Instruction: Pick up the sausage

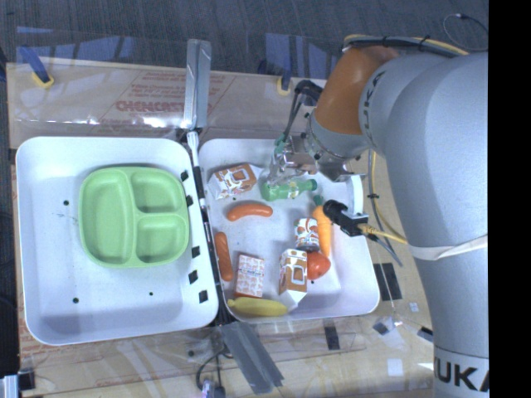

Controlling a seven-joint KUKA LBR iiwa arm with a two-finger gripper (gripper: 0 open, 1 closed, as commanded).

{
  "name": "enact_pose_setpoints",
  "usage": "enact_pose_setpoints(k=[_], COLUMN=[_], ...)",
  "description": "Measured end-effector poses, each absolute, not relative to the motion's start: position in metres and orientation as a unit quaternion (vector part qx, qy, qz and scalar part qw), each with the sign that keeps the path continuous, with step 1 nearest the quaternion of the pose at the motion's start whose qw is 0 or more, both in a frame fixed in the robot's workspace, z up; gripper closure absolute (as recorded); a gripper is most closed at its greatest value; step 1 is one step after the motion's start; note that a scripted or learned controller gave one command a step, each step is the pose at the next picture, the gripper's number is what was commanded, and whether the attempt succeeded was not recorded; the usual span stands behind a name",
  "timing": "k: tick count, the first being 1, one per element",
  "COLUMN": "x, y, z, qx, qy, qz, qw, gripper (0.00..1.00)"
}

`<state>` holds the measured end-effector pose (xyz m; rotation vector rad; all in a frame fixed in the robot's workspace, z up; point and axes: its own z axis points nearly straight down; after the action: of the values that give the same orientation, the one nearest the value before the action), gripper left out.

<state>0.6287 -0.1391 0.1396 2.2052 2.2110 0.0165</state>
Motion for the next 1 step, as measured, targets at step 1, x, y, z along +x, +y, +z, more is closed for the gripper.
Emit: enact_pose_setpoints(k=[1], x=[0.6287], y=[-0.1390], z=[0.1396], qx=[0.706], qy=[0.708], qz=[0.0052], qw=[0.009], gripper=[0.00])
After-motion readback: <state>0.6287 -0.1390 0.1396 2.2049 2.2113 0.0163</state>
